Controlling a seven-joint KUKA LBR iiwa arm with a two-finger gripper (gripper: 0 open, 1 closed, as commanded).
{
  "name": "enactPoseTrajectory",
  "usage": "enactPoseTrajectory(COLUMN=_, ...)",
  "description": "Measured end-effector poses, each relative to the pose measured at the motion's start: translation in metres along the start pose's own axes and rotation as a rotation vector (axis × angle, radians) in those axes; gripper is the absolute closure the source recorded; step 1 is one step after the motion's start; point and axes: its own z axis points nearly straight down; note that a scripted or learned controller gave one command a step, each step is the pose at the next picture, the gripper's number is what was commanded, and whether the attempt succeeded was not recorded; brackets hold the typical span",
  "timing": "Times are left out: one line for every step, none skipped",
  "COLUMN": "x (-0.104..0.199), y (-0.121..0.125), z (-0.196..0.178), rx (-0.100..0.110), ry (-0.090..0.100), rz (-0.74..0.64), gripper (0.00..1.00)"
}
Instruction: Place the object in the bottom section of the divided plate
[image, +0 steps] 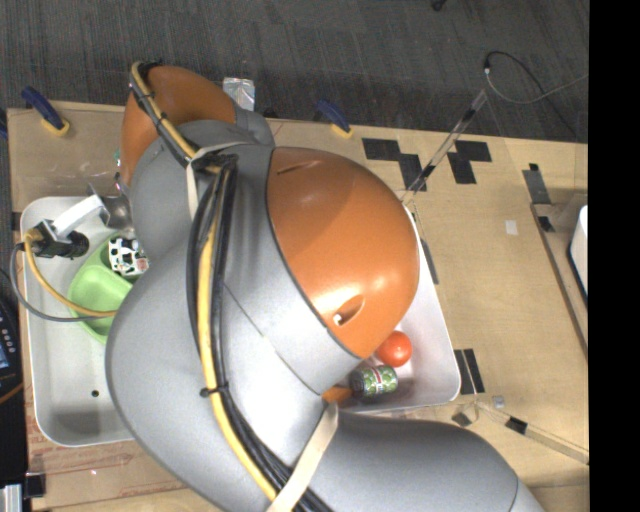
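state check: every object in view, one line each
arm: stretched across both bins, hiding most of them
gripper: over the left bin, fingers not discernible
green plate: lying in the left bin, partly under the arm
tomato: resting in the right bin's near corner
green can: lying on its side beside the tomato
left bin: flat on the bench
right bin: flat on the bench

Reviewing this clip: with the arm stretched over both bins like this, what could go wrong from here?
1. The arm hides most of both bins, so any placement on the green plate is hard to verify from this view.
2. The claw sits beside the left bin's wall; a lateral move might strike it.
3. The yellow cable loops across the left bin and could snag.
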Motion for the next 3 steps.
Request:
enactPoseTrajectory(x=-0.036, y=-0.008, z=-0.006, rx=-0.005, ry=0.017, rz=0.061, gripper=0.0)
enactPoseTrajectory(x=-0.061, y=-0.054, z=-0.202, rx=0.001, ry=0.0, rz=0.149, gripper=0.0)
enactPoseTrajectory(x=-0.062, y=-0.054, z=-0.201, rx=0.0, ry=-0.002, rz=0.15, gripper=0.0)
